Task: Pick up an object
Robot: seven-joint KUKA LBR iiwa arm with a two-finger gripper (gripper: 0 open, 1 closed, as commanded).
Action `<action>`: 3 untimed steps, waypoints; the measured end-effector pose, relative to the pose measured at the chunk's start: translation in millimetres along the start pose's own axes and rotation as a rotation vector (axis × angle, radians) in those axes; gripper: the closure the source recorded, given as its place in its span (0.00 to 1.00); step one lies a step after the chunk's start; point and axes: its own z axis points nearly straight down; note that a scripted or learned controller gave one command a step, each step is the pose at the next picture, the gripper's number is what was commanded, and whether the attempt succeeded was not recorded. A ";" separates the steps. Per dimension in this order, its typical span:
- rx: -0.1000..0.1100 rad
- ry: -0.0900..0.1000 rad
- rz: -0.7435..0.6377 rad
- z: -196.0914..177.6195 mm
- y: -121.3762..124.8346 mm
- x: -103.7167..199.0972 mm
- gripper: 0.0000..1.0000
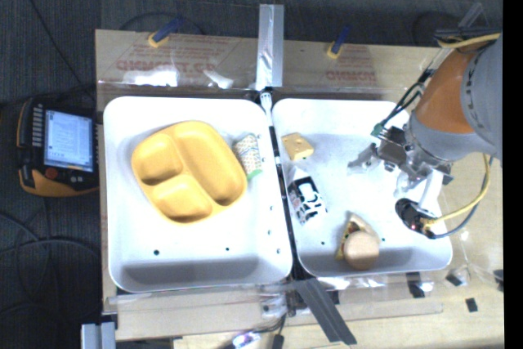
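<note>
Bright even overhead light, white bins (196, 270) slightly blown out, soft shadows under objects, glare on tape strip (270, 45), mild overall softness.

Glossy yellow plastic tray (189, 170) lies in a smooth white plastic bin (122, 200).

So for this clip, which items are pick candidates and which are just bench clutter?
Pick candidates:
- yellow divided tray, left bin
- small patterned packet, beside the tray
- yellow cheese-like block, right bin
- black-and-white item, right bin
- tan rounded object, right bin
- gripper, over the right bin

Lying about:
- handheld pendant, left of the bench
- blue-and-yellow clamps, back edge
</note>
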 end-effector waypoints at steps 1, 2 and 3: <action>-0.015 0.002 0.009 60.9 -50.7 39.1 0.00; -0.015 0.006 0.007 51.6 -50.3 41.1 1.00; -0.001 -0.003 0.391 -33.0 -19.8 -19.1 1.00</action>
